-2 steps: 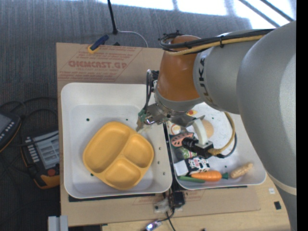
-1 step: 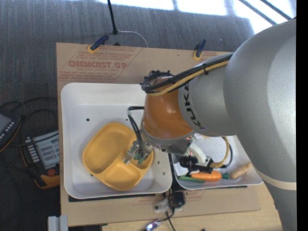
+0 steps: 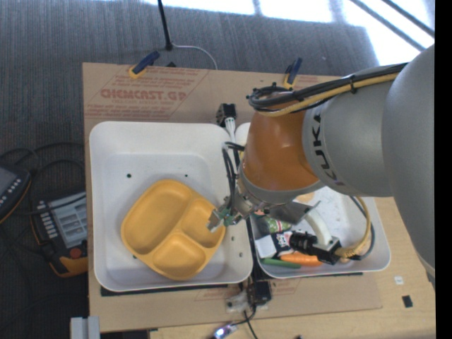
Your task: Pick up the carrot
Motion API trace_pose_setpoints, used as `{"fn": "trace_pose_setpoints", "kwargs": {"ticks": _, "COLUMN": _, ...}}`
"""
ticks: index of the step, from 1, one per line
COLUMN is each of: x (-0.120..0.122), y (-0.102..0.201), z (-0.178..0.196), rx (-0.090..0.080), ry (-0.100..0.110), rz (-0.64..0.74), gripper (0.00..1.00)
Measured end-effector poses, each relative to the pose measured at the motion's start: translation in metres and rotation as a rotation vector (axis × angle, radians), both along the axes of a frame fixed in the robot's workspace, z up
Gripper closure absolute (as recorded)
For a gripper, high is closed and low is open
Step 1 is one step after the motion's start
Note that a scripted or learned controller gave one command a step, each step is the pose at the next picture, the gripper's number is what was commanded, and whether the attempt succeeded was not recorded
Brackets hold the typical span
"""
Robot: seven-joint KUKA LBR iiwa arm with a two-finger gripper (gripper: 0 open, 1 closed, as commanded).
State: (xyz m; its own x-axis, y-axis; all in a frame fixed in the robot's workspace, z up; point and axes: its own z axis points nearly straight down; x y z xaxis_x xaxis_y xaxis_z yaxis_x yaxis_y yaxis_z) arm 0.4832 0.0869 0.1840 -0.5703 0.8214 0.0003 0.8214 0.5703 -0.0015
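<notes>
The carrot, small and orange, lies near the front wall of the right bin, beside a green piece. My gripper hangs below the orange wrist band, over the divider between the two bins and at the right edge of the yellow divided plate. It is well to the left of the carrot and apart from it. A small greenish thing shows at the gripper's tip; what it is cannot be made out.
The yellow plate rests in the left bin. The right bin also holds black items, a white object and a yellow curved piece. The big grey arm covers much of the right bin.
</notes>
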Motion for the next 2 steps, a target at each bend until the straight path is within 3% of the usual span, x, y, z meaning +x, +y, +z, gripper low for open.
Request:
{"fn": "trace_pose_setpoints", "kwargs": {"ticks": 1, "x": 0.042, "y": 0.000, "z": 0.026, "rx": 0.000, "ry": -0.002, "rz": 0.050, "gripper": 1.00}}
{"fn": "trace_pose_setpoints", "kwargs": {"ticks": 2, "x": 0.031, "y": 0.038, "z": -0.070, "rx": 0.000, "ry": -0.014, "rz": 0.136, "gripper": 1.00}}
